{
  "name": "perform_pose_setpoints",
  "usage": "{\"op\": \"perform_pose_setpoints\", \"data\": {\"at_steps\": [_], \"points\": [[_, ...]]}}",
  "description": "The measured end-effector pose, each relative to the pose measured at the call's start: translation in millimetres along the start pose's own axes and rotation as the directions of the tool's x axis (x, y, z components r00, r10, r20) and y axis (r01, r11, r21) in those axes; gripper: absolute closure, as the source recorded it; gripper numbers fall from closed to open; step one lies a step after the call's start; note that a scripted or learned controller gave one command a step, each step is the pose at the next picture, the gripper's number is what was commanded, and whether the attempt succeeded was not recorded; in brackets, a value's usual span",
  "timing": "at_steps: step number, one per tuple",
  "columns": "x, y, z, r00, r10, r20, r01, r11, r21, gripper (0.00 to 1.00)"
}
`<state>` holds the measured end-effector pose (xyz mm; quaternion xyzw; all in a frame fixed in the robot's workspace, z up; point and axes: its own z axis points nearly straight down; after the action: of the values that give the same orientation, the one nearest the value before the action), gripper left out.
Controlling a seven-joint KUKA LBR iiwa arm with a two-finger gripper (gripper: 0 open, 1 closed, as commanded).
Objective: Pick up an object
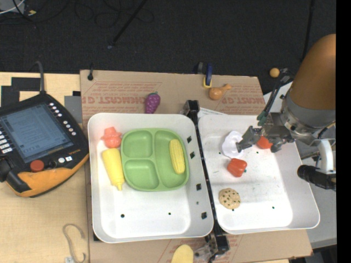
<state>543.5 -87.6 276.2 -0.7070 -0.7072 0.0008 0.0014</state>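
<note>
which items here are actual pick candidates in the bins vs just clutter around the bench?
Pick candidates, in the bins:
red pepper
cookie
white object
small orange-red item by the gripper
corn cob
green divided plate
yellow bottle
pink toy

Clutter outside:
teach pendant
purple grapes
tan pear-shaped toy
yellow item

Teach pendant point(38, 141) lies left of the bins. Purple grape toy point(152, 102) and tan pear-shaped toy point(218, 91) rest on cardboard point(126, 92) behind them.
</note>
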Motion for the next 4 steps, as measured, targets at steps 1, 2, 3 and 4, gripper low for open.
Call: {"op": "perform_pose_setpoints", "data": {"at_steps": [1, 2, 3, 4], "points": [[-1, -3, 44, 1.000, 0.001, 0.000, -0.001, 1.000, 0.004, 0.00], [0, -5, 88, 1.000, 0.001, -0.001, -0.001, 1.000, 0.005, 0.00], [-1, -4, 132, 1.000, 0.001, -0.001, -0.001, 1.000, 0.005, 0.00], [0, -6, 186, 1.000, 0.000, -0.001, 0.000, 1.000, 0.006, 0.00]]}}
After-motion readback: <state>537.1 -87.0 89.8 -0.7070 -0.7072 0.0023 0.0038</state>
